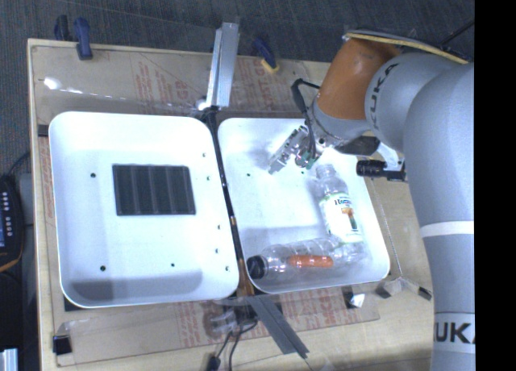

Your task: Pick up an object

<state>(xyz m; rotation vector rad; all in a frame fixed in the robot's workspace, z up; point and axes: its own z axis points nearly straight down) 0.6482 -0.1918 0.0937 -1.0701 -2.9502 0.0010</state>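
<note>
The gripper (292, 152) hangs over the upper middle of the right bin (250, 192), with the grey arm and its orange band entering from the upper right of the frame. Its metal end is small and glinting; whether the fingers stand wide or narrow cannot be told from this view, and nothing is seen between them.

Two candidate objects lie in the right bin. An upright-lying clear bottle (337, 204) with a white and orange label rests along the bin's right side, its cap end just below and right of the gripper. A second clear bottle (302, 260) with a dark cap lies along the bin's lower edge, apparently touching the foot of the first. The left bin (81, 264) carries a dark ribbed panel (153, 189) at its centre.

Assessment: the pick has not been made. The labelled bottle is the nearer target. A sound grasp would close across its narrow width, at mid-body rather than the tapering neck, clear of the bin wall and the other bottle.
</note>
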